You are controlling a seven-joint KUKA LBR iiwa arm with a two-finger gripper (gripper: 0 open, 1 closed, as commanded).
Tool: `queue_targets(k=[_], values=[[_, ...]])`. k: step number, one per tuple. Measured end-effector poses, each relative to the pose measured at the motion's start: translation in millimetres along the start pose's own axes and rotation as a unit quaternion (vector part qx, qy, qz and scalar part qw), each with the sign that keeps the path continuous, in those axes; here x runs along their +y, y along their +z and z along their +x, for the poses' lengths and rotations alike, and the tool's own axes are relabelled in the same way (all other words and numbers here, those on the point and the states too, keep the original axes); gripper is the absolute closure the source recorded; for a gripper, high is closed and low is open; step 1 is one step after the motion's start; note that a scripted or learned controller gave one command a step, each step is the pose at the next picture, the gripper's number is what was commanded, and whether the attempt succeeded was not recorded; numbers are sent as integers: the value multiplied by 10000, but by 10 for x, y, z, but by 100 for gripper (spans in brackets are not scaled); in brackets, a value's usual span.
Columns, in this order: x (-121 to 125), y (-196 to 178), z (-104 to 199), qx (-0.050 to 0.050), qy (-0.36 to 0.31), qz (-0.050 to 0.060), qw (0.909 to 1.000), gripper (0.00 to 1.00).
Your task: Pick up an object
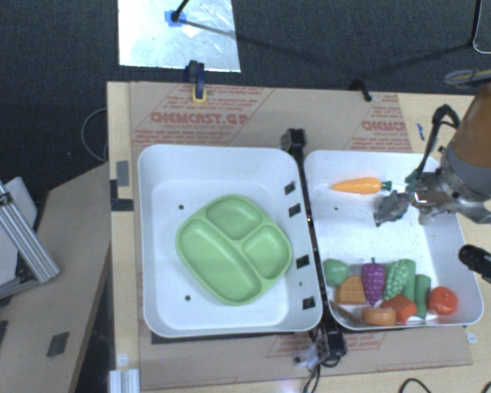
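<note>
Nothing is lifted yet — the nearest candidate, a smooth orange plastic toy carrot (358, 186) with a small green stub at its right end, is lying flat on the floor of the right shallow white bin (442, 244), just off to the left of the grey two-finger gripper (390, 209) and slightly toward the far wall, apart from it.

The gripper is hanging low over the bin floor, its dark grey tips blurring together; whether the fingers are spread or closed cannot be told, and nothing is visibly sitting between them. So the grasp itself and the lift are both remaining, as far as I can judge.

Nearer the camera from the fingers, a heap of glossy moulded plastic toy food (385, 285) is crowding the bin's front wall: a knobbly purple grape bunch, green pieces, a yellow-orange lump, a round red tomato-like piece at the right corner. Rounded, slick shapes, packed touching — likely harder to single out than the lone tapered carrot.

Well to the left of the fingers, across the divide, a pale green rounded plastic plate with three compartments (233, 248) is resting in the left white bin (164, 178). Both bins are sitting on brown printed cardboard (229, 117).
</note>
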State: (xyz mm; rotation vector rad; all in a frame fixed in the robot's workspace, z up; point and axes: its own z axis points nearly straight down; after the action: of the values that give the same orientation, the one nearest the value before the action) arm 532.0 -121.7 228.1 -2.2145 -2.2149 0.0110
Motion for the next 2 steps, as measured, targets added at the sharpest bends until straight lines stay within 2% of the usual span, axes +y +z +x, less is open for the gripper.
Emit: queue_targets(k=[1, 2], values=[[25, -67, 4, -10, -15, -66, 10000, 0], [-37, 389, -43, -7, -3, -54, 10000, 0]])
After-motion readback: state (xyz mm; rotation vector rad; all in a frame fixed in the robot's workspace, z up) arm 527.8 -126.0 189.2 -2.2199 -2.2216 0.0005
